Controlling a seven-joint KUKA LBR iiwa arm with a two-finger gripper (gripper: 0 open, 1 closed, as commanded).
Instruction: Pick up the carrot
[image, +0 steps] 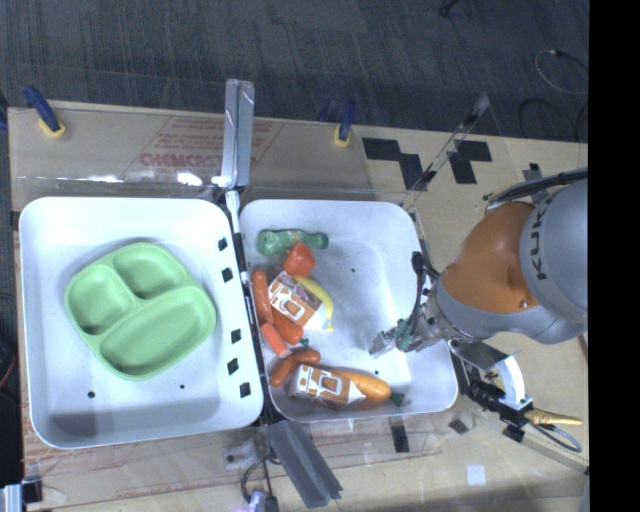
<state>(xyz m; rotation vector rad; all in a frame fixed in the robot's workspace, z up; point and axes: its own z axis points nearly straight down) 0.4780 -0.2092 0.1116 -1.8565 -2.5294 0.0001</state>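
- The carrot (342, 386) lies along the near wall of the right bin (385, 222), partly wrapped by a printed label.
- The gripper (392, 341) hangs just above and right of the carrot, apart from it.
- Its fingers are too small and blurred to judge; nothing visibly sits between them.
- A green divided plate (140, 308) sits in the left bin (50, 225).

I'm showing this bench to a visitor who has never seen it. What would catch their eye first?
Probably the green divided plate, alone in the left bin, and the arm's orange band at the right. Next comes the heap of toy food along the left and front sides of the right bin: the carrot lies at the front, with the tool low over bare floor just behind it.
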